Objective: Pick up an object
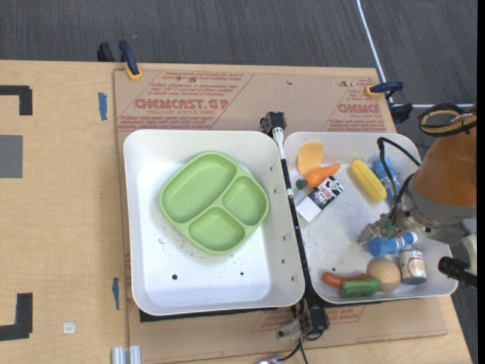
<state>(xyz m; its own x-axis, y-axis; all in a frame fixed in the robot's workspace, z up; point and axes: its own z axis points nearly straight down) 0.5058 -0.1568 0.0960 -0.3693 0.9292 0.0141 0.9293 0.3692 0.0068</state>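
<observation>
Clearly, from the overhead camera we see the arm (451, 177) reaching in from the right over the right bin (333, 268), where all the loose objects lie: a corn cob (366, 179), a carrot (322, 175), a small black-and-white carton (326, 193), a blue bottle (390, 244), a small can (413, 265), a tan ball (384, 273) and a green and red vegetable (351, 284). We judge the pick belongs here, since the left bin (151, 271) holds just a green divided plate (214, 202). The claw (385, 227) hangs low, just above the blue bottle, perhaps touching it; we cannot tell whether it is released or clenched, because the metal blurs into the clutter. Nothing is seen lifted off the bin floor. Both bins sit on cardboard on the desk (53, 203).
</observation>
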